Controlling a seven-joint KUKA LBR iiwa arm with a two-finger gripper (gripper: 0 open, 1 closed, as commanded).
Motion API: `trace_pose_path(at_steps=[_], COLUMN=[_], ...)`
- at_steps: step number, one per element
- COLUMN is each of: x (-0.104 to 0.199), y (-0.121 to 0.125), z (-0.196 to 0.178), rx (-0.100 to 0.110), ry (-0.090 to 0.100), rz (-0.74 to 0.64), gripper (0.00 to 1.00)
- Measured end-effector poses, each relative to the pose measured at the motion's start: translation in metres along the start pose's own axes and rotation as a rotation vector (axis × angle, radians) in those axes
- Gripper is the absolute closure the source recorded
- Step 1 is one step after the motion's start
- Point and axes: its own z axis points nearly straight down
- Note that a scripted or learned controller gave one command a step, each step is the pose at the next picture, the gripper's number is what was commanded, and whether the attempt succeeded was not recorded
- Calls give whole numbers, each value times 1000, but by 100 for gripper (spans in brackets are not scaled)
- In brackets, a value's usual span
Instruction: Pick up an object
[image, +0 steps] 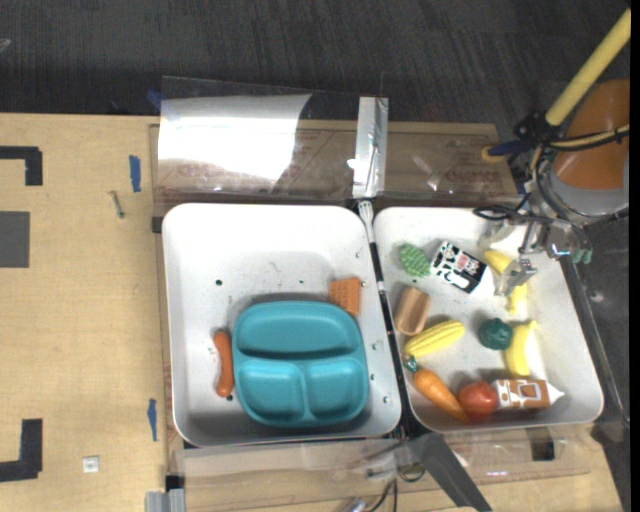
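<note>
While the gripper (527, 243) hangs over the far right corner of the right bin (585, 352), I cannot tell if its jaws are open or shut, and nothing shows between them. Its tips are close to a small yellow toy (498, 262) and close to the bin's far rim, so room is tight there. The right bin is crowded. Counting from the gripper toward the near rim, it holds one black and white box (458, 266), one green bumpy toy (414, 259), one tan cup (411, 309), one corn cob (434, 338), one dark green round toy (494, 333), one banana (520, 347), one carrot (438, 391), one red tomato (478, 397) and one little carton (522, 393). The tomato touches the carton and the carrot. Most open floor lies along the right wall, below the gripper. The left bin (190, 260), well apart from the gripper, holds one blue tray (298, 363), one orange sausage (224, 362) by the tray's left edge and one orange piece (346, 293) at the tray's far right corner. The far half of that bin is bare white. Both bins sit on a brown bench (70, 300) with black marks.
</note>
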Motion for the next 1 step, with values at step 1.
trace_pose_path(at_steps=[1], x=[100], y=[2], z=[4], rx=[4], ry=[-11], rz=[-8], gripper=[0])
